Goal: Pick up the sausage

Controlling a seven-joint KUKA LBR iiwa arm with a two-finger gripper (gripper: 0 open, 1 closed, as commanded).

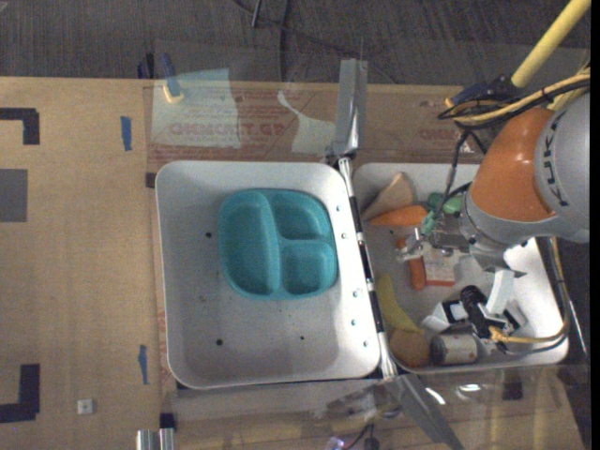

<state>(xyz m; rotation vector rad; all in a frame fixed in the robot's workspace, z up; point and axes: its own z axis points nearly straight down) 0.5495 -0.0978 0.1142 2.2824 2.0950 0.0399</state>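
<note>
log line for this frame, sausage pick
arm: over right bin | gripper: above sausage, grasp unconfirmed | left bin: teal plate

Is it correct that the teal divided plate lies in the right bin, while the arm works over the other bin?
Not quite. The camera view shows the teal divided plate in the left bin. The arm works over the right bin, among the food items.
</note>
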